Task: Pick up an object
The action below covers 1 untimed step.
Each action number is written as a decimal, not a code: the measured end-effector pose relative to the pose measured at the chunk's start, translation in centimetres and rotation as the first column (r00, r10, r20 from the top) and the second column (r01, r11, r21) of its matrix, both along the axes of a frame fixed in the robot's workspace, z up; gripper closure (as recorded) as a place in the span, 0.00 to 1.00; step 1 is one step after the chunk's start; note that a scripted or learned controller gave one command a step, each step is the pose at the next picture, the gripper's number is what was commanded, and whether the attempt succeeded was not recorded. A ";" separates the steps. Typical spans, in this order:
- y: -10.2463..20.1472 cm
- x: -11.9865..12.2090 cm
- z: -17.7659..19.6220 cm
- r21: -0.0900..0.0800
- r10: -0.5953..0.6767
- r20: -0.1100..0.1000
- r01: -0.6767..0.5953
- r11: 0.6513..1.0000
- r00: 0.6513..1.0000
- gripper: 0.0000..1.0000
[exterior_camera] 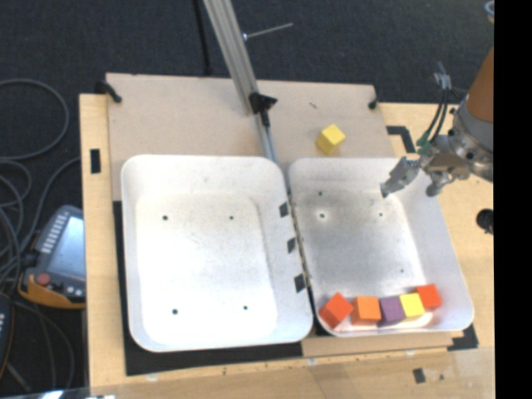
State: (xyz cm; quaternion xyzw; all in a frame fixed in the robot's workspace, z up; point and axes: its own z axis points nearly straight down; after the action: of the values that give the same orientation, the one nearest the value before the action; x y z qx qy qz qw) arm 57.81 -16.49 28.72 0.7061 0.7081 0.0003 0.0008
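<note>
there, blocks [382,307] row left-right

Arm [482,98] cut off at right edge; gripper [416,177] perhaps blurred.

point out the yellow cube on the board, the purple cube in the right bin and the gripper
yellow cube on the board [330,138], camera view, top face
purple cube in the right bin [391,309], camera view, top face
gripper [413,179], camera view, between fingertips

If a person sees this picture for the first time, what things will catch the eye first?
Most striking is the row of colored blocks along the near wall of the right bin. Next, a lone yellow block lies on the bench outside the bins, behind them. The end effector hangs over the right bin's far right corner.
</note>
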 end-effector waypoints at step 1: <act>5.3 -4.5 -4.4 0.003 0.003 -0.007 -0.003 1.000 1.000 0.00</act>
State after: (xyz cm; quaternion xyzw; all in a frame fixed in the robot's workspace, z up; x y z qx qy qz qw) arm 53.26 -11.23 24.27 0.7052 0.7090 -0.0012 -0.0026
